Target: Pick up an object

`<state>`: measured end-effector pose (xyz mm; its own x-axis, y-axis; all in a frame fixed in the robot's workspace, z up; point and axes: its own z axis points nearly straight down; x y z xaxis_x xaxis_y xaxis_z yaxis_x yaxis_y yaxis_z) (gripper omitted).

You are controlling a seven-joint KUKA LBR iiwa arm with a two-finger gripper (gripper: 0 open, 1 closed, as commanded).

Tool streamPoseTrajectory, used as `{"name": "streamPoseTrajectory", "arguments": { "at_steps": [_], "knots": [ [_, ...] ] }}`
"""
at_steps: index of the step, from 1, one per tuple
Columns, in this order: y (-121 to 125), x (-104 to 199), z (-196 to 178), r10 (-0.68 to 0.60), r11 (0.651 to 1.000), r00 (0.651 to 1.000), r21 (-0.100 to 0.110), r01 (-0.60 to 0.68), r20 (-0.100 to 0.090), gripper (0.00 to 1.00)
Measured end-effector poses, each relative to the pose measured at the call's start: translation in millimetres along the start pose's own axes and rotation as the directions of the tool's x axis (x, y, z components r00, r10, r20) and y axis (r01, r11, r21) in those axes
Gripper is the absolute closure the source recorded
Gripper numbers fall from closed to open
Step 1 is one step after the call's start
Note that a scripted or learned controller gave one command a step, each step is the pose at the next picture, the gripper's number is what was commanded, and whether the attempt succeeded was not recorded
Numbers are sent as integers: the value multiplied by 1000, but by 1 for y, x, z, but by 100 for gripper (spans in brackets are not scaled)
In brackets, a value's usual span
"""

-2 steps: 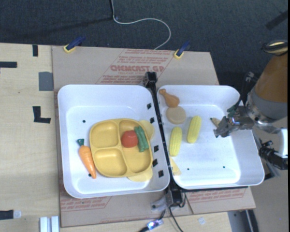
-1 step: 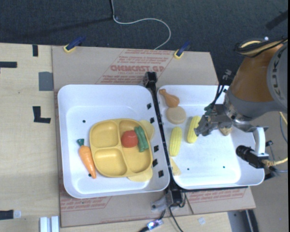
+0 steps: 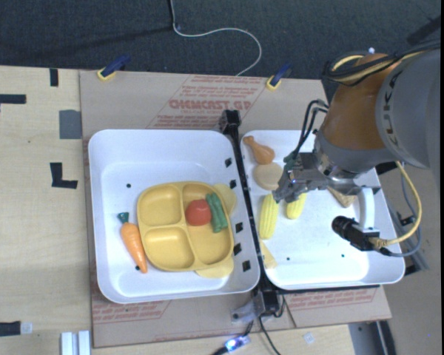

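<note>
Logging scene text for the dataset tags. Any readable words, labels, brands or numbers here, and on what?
"CHEMICAL GR...": red print on the cardboard sheet under the bins; the reading is uncertain and the end is cut off by the left bin.
Smaller red lines under and beside that print: too blurred to read.
Red print on the cardboard's bottom edge, below both bins: too small to read.
</note>
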<state>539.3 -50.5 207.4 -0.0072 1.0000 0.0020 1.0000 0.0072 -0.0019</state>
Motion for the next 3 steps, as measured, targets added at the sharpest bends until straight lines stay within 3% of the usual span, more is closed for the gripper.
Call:
{"name": "streamPoseTrajectory", "arguments": {
  "at_steps": [1,2,3],
  "knots": [
    [-6,56,0,0,1000,1000,2,0,0,100],
    [6,116,-5,-2,1000,1000,-1,2,0,100],
    [8,129,-25,4,1000,1000,-1,-4,2,100]
  ]
}}
